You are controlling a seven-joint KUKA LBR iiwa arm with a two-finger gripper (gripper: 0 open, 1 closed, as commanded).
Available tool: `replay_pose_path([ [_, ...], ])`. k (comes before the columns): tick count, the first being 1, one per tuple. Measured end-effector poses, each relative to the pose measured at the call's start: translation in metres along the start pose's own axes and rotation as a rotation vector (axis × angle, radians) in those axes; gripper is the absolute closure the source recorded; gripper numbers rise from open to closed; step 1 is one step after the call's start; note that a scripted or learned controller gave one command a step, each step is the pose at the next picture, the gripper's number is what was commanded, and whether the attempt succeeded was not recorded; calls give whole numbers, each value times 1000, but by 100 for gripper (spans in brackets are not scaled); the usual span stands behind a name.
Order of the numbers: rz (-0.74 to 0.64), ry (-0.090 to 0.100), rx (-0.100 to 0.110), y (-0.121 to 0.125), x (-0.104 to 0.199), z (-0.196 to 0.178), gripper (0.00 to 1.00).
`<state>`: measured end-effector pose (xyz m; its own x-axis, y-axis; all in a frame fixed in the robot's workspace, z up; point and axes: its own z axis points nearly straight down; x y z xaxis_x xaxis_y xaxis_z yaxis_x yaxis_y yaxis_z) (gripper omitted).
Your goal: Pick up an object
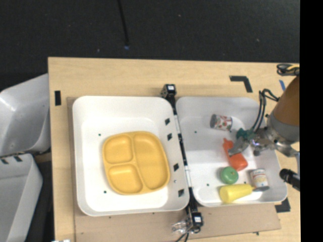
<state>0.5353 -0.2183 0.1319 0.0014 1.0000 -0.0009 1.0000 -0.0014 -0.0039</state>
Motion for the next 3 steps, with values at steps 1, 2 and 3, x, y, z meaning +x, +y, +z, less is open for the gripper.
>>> replay_pose_path([
  [1, 2, 0, -2, 0, -1, 33, 0],
  [2, 5, -2, -8, 1, -2, 20, 100],
  [3, 8, -1, -8, -4, -6, -25, 100],
])
